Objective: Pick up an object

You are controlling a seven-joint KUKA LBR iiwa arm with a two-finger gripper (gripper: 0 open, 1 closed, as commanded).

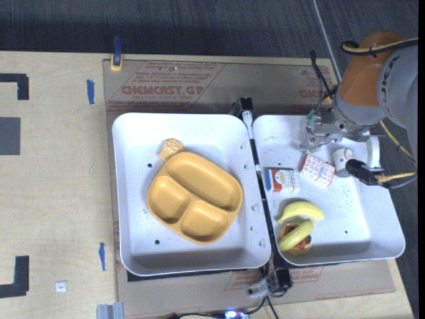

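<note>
The grey arm with the orange band (372,72) is reaching in from the right and hanging over the far part of the right-hand shallow white bin (372,234), with its two-finger gripper (323,133) pointing down near that bin's back wall. How the pincer is set cannot be told from this angle, and nothing is showing in its grasp. Just below and beside the gripper, a small white card packet with a red dotted print (318,170) is lying tilted on the bin floor. To the left of it, close to the divider between the bins, a small white carton with orange and blue markings (281,179) is resting flat. Nearer the front, a yellow plastic banana (300,211) is lying across the top of a second yellow curved piece with a red and dark patch (297,236), the two touching. A black cable (382,176) is trailing from the wrist out over the right rim. In the left-hand shallow white bin (133,145), a large mustard-yellow moulded tray with three compartments (192,195) is sitting at a slant, and a small tan ridged object (170,147) is lying against its far left corner.
</note>
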